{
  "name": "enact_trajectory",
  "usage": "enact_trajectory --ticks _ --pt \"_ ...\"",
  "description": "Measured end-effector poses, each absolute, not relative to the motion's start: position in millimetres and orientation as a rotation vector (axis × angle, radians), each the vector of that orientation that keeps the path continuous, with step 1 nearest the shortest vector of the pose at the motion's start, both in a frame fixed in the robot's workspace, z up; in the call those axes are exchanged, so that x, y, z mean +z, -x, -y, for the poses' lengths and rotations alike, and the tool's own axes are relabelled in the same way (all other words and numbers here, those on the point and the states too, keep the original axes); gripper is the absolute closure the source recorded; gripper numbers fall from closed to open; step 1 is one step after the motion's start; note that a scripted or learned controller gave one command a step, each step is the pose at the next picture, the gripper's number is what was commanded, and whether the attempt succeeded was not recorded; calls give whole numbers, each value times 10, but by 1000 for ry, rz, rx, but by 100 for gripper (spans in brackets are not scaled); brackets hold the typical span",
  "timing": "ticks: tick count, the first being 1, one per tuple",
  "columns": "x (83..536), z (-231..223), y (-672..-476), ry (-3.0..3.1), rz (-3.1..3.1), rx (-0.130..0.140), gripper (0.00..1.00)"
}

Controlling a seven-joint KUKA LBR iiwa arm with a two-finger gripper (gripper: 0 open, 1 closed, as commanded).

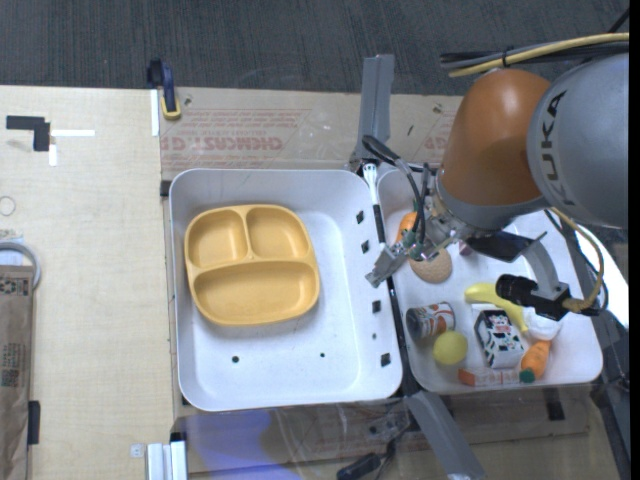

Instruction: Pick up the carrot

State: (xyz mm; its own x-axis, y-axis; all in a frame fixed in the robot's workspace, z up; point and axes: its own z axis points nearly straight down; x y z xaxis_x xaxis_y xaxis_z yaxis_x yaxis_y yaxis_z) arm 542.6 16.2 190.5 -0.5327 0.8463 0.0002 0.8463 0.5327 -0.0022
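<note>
**Two bins, one carrot: approach step, nothing lifted**

Item 1. The carrot, an orange tapered piece, is lying in the near right corner of the right bin. It is sitting just beside a cow-patterned carton and close to the bin wall.

Item 2. A yellow ball, a small can and a banana are lying in the same bin, left of and behind the carton.

Item 3. The gripper is hanging over the far left part of the right bin, well apart from the carrot. Whether it is open or closed cannot be told, as the wrist is covering it. A small orange piece is lying beside it, partly hidden and not identifiable.

Item 4. A yellow divided plate is resting in the left bin.

Judgement: the arm is probably only positioning. The next move is calling for travel to the near right corner, then a descent clear of carton and wall.
</note>
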Motion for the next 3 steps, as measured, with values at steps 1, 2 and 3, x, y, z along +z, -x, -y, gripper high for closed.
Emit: enact_trajectory --ticks 1,2,3 --pt "1908 392 -5862 1343 2840 2 0" --pt "1909 345 -5391 1535 2738 2 0" --pt "1908 323 -5057 1659 2665 2 0"
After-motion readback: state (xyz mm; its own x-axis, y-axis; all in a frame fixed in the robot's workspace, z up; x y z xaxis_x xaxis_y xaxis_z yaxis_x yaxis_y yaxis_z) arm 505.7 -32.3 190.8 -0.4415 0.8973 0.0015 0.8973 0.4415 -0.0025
